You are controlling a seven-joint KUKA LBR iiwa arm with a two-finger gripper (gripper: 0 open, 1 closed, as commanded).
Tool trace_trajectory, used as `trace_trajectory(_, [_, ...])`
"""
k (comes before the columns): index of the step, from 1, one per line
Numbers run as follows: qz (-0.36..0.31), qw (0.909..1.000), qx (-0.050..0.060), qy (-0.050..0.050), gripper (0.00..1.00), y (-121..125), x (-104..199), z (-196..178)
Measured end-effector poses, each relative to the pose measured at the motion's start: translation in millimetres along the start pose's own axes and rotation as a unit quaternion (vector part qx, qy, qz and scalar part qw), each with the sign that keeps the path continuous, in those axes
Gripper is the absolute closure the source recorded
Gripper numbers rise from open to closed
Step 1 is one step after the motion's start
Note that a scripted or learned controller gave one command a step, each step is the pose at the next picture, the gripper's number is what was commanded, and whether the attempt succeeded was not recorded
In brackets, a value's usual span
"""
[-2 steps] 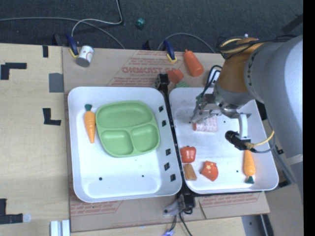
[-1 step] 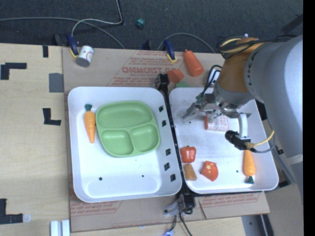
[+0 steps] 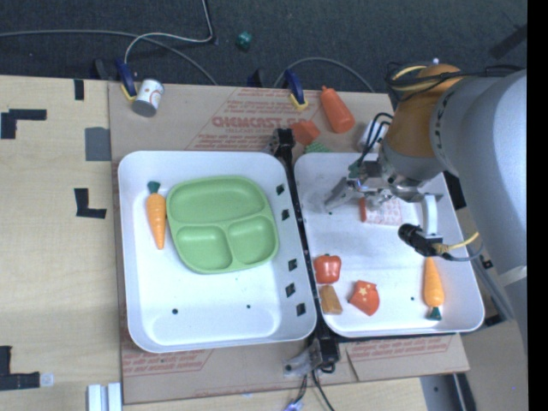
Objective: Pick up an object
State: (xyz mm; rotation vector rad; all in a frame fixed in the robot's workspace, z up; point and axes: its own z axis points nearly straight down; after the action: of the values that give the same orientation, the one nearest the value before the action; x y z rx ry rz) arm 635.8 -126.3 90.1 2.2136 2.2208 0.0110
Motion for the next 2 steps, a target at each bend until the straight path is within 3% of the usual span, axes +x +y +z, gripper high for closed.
trace_trajectory(1, [0.000,1.0000,0.004,0.000,0.00,33.0,31.3,5.7])
trace_trajectory(2, [0.001,1.0000,0.004,-0.001,0.00,32.8,30.8,5.5])
